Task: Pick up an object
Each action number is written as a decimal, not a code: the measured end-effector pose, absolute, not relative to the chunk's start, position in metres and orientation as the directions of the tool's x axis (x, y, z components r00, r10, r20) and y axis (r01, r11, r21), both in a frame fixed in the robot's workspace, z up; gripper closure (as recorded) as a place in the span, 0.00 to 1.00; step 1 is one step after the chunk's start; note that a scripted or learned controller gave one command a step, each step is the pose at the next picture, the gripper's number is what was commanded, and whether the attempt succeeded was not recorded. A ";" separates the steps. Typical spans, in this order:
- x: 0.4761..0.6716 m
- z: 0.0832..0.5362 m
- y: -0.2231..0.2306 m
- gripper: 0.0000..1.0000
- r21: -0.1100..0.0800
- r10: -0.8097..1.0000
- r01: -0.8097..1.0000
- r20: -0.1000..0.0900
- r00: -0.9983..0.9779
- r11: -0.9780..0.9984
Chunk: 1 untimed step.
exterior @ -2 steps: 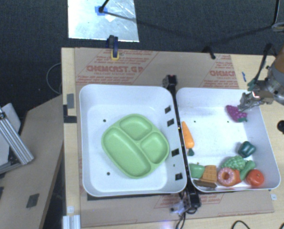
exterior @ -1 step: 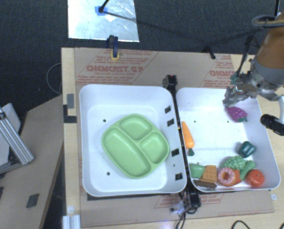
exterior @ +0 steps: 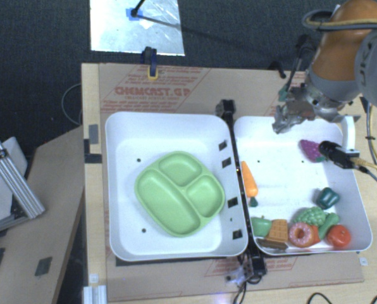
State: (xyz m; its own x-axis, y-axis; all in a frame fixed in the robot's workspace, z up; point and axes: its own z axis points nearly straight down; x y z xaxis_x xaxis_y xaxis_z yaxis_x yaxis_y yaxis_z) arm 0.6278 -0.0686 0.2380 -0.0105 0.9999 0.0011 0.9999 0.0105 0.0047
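Note:
My gripper point(exterior: 285, 123) hangs over the back edge of the right bin point(exterior: 283, 170), with nothing visible between its fingers. Toy food lies in that bin: a purple grape bunch point(exterior: 310, 149) just right of the gripper, an orange carrot point(exterior: 248, 181) by the left wall, a dark green pepper point(exterior: 327, 197), and along the front a green piece point(exterior: 260, 225), a waffle point(exterior: 278, 232), a pink doughnut point(exterior: 301, 234), broccoli point(exterior: 315, 217) and a red tomato point(exterior: 339, 235).
The left bin point(exterior: 131, 138) holds a light green divided plate point(exterior: 179, 193). A black divider point(exterior: 234, 170) runs between the bins. A blue and yellow clamp point(exterior: 151, 62) sits at the cardboard's back edge, below a shiny sheet point(exterior: 138, 18).

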 end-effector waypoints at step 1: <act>0.637 0.216 -0.034 1.00 0.002 1.000 1.000 0.000 -0.008 0.008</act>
State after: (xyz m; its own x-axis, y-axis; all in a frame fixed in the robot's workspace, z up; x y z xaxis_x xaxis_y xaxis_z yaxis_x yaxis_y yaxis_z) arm 0.6366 -0.0338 0.2159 -0.0078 1.0000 0.0001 1.0000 0.0078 0.0017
